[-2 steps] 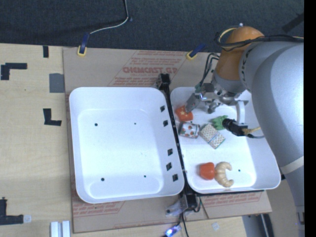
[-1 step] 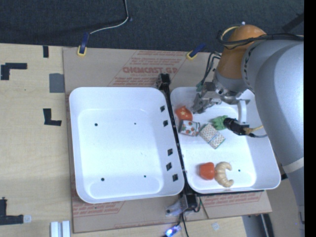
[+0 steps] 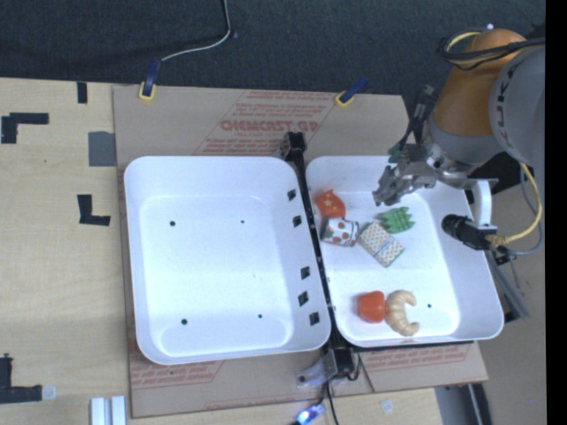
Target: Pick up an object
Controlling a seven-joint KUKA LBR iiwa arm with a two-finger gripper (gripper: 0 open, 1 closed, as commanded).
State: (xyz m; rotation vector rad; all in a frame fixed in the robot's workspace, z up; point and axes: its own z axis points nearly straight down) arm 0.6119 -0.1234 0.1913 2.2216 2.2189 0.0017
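Starting at the near edge of the right shallow white plastic bin (image 3: pixel 478 321): a pale tan croissant-shaped toy (image 3: pixel 401 312) lies touching a small red rounded toy tomato (image 3: pixel 372 305) on its left. Farther in, near the middle of that bin, a speckled pale rectangular block (image 3: pixel 382 243) lies tilted, with a small white can with red spots (image 3: pixel 340 232) just to its left, close to the bin's left wall. A little farther, a green leafy toy vegetable (image 3: pixel 396 220) lies just beyond the block. A second red-orange rounded toy (image 3: pixel 330 204) rests near the left wall, beyond the can.

The hand (image 3: pixel 391 191) hangs over the far part of the right bin, just beyond the green toy and right of the red-orange one. Cannot tell whether it is spread or pressed together; nothing is seen pinched in it. Grey arm with orange band (image 3: pixel 478 87) enters from the far right.

The left shallow white plastic bin (image 3: pixel 142 237) sits beside the right one, both on a brown cardboard sheet (image 3: pixel 257 122) on the wooden worktop (image 3: pixel 53 237).
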